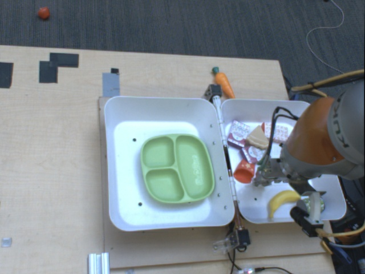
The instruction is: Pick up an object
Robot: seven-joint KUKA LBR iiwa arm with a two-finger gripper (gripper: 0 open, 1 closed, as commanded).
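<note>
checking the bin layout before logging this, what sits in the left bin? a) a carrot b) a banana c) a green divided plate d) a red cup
c, the green divided plate lies alone in the left bin; the banana and red cup are in the right bin.

Wooden bench (51,153): two white bins (165,110), carrot (223,84).

A pale green plate (177,168) lies in a white bin (122,153); the banana (281,201) is yellow, the cup (244,171) red, the carrot (224,85) orange.
</note>
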